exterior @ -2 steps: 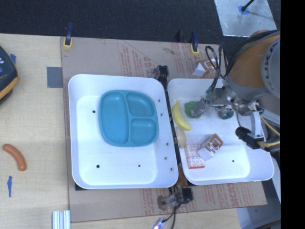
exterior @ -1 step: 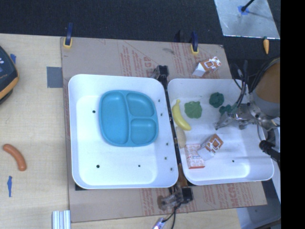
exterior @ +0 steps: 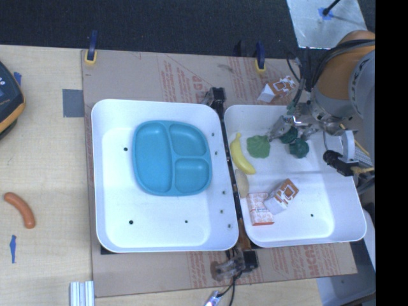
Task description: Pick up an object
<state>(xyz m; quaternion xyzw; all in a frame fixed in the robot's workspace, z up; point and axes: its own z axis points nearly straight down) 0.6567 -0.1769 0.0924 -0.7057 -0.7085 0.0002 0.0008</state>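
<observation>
Judging progress first: nothing is lifted yet, so the pick is approx at the approach/grasp stage w/ the lift all left to do.

Nearest the camera, along the bottom edge, a clamp w/ cables (exterior: 231,268) sits at the seam between the 2 bins. Just above, the right bin (exterior: 338,225) holds 2 small snack packets: an orange-and-white one (exterior: 259,208) lying flat and a second one (exterior: 284,193) touching it, tilted. Further up, a yellow banana (exterior: 241,155) rests against the bin's left wall, and a green leafy toy (exterior: 258,146) lies just beside it.

The gripper (exterior: 294,131) hangs low over the bin's far part, right by a dark green broccoli-like toy (exterior: 298,146). That is prob. the target, though the leafy one is also near. Whether the pincer is open or closed I can't tell; metal parts and cables blur together there, and no object is seen clamped in it.

The left bin (exterior: 115,228) carries a blue 3-compartment plate (exterior: 172,157). Both bins rest on brown cardboard (exterior: 153,81) clipped to a pale wood bench (exterior: 38,171). On the bench, far left, lie a toy sausage (exterior: 20,209) and part of a yellow-black device (exterior: 9,104). 1 more packet (exterior: 278,89) sits on the cardboard beyond the right bin. Furthest back: dark carpet (exterior: 159,11) w/ a grey sheet (exterior: 325,11).
</observation>
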